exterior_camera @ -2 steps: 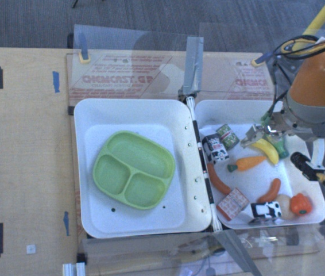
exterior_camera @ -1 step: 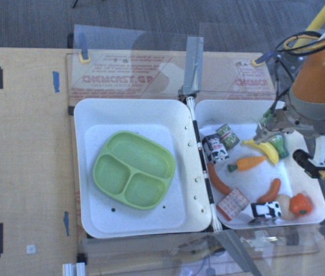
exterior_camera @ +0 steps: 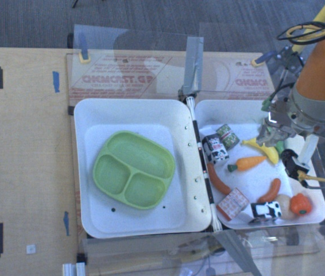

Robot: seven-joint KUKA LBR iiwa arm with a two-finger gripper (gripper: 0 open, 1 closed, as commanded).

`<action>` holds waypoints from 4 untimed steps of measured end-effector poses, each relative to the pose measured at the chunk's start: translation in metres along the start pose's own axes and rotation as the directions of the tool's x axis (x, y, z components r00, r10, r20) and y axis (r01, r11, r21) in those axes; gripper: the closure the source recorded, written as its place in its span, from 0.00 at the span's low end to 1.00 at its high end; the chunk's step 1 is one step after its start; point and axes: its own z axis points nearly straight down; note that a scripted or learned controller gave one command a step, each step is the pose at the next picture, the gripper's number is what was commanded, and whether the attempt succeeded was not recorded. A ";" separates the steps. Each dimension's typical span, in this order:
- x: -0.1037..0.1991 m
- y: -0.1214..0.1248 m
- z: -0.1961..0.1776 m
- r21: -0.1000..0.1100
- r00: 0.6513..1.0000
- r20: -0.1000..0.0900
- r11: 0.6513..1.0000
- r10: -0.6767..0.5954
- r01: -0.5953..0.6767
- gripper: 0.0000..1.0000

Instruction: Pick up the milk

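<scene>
Lying in the right bin (exterior_camera: 317,214): two milk cartons (exterior_camera: 215,148).

Milk (exterior_camera: 215,148): small black-and-white cow-print carton, on its side, just right of right bin's (exterior_camera: 318,214) left wall, upper half.

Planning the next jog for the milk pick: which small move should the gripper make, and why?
Probably shift the gripper toward the view's left, over the cow-patterned milk carton by the bin divider. It hangs above the banana, off the carton; a green can sits close beside the carton.
</scene>
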 end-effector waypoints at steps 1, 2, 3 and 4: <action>0.088 -0.086 0.008 0.004 0.995 -0.001 0.995 -0.100 0.100 1.00; 0.099 -0.114 -0.035 0.002 0.965 0.001 0.965 0.260 -0.260 1.00; 0.109 -0.117 -0.044 0.002 0.868 0.002 0.868 0.497 -0.497 1.00; 0.092 -0.112 -0.040 0.004 0.842 0.003 0.842 0.539 -0.539 1.00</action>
